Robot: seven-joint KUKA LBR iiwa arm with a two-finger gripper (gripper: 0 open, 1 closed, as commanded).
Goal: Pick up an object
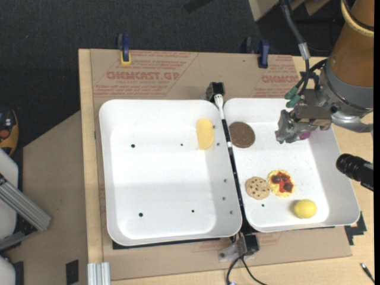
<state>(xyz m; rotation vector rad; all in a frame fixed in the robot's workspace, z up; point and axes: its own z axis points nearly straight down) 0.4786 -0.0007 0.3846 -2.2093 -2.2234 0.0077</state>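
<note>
So you've got two white bins: left bin (160,218) with a yellow oblong piece (205,133) at its right wall, right bin (332,212) with the rest. Gripper (289,134) hangs over the right bin's upper part; open or closed, can't tell. Brown disc (241,134) lies just to its left, nearest target. Cookie (257,187), pizza piece (281,183) and lemon (305,208) sit nearer the front edge.

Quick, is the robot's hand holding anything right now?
Gripper: low over the right bin, something purple just beside it. Whether it is open, closed or holding that cannot be told.
</note>
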